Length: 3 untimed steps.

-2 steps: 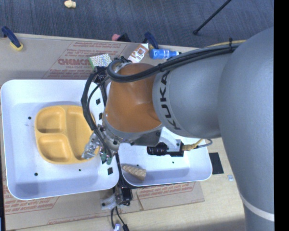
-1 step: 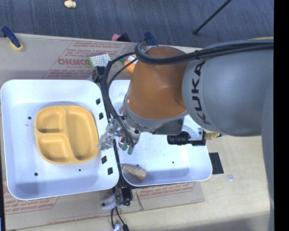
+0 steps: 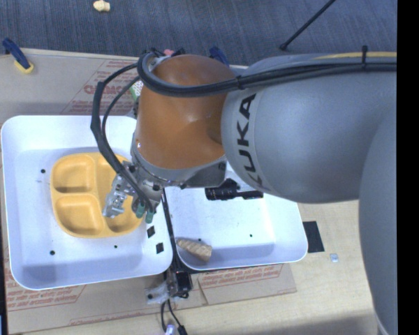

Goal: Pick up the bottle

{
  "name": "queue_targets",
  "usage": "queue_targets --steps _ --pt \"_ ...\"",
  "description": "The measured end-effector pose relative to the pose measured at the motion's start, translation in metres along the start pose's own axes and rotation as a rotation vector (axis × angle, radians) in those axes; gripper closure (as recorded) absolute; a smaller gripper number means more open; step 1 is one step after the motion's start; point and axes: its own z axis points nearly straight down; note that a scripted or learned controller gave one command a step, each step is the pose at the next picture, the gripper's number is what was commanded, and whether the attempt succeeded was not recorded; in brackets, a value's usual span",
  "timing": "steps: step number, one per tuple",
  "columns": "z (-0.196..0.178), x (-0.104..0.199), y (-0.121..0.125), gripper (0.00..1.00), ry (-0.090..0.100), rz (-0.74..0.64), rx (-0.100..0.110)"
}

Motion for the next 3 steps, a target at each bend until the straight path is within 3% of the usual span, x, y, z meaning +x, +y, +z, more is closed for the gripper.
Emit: queue_targets --steps 1,2,3 --pt "0.011 -0.012 -0.031 1.00 0.001 -0.157 0.001" --pt "0.000 0.010 0.027 1.00 -0.002 -0.479 -0.001" --pt "-0.018 -0.019 -0.024 1.00 -0.003 -0.331 0.000"
